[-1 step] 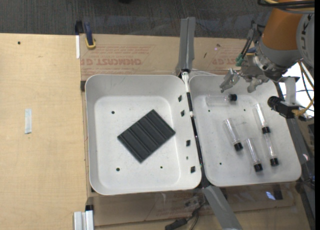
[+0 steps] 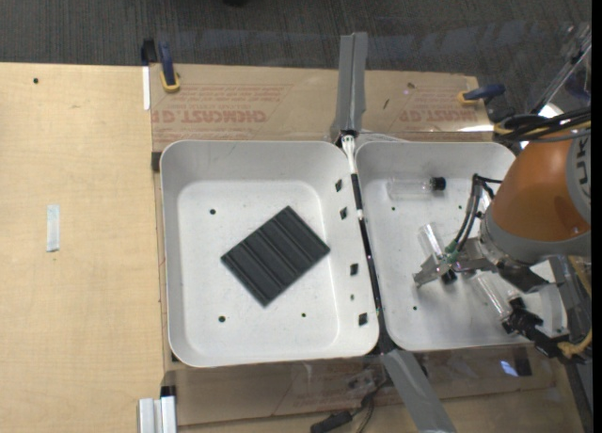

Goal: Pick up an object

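**Claw low in the right bin, slab waiting in the left**

Dark carpet and chair castors fill the background, and below them a pale wooden surface [image 2: 75, 233] carries cardboard sheeting and two white bins side by side. From the overhead camera we see a dark ribbed slab [image 2: 276, 254] lying flat near the middle of the left bin [image 2: 174, 262], turned diagonally, its long axis running from lower left to upper right. The arm [image 2: 538, 198] reaches in from the right and hangs over the right bin [image 2: 400, 328], so the slab lies well to the claw's left, across the divider between the bins. Nearer candidates sit in the right bin: a clear tube with a dark cap [image 2: 414, 186] near the far wall, and other clear pieces we find hard to make out beside the claw [image 2: 440, 269]. We cannot tell whether the claw is spread or closed, nor whether anything sits in it; the orange-banded wrist and cables hide much of it, and the transparent items blur into the white floor.
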You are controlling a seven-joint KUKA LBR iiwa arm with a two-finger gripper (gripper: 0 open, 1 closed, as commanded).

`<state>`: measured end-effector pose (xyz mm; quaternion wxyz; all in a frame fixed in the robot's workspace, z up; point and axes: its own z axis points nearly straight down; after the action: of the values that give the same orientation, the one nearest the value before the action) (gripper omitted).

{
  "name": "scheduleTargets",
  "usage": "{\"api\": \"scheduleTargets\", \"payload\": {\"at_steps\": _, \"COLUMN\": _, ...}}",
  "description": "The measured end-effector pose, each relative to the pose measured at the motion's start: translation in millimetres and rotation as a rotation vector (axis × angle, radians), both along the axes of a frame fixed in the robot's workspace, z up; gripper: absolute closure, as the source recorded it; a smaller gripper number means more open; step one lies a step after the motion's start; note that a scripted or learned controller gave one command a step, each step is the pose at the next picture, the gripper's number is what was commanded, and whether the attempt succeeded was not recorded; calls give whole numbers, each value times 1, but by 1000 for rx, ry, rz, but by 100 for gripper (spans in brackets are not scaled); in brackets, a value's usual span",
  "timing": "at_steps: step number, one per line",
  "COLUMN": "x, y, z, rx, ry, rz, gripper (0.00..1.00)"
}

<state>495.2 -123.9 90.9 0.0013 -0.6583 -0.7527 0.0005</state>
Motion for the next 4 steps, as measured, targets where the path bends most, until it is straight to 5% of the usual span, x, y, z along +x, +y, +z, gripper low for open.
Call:
{"api": "scheduleTargets", "payload": {"at_steps": 1, "x": 0, "y": -1, "z": 9, "rx": 0, "ry": 1, "rz": -3, "gripper": 100}}
{"api": "scheduleTargets", "payload": {"at_steps": 2, "x": 0, "y": -1, "z": 9, "rx": 0, "ry": 1, "rz": -3, "gripper": 0}}
{"api": "scheduleTargets", "payload": {"at_steps": 3, "x": 0, "y": -1, "z": 17, "rx": 0, "ry": 1, "rz": -6, "gripper": 100}}
{"api": "scheduleTargets", "payload": {"at_steps": 4, "x": 0, "y": -1, "z": 17, "rx": 0, "ry": 1, "rz": -5, "gripper": 0}}
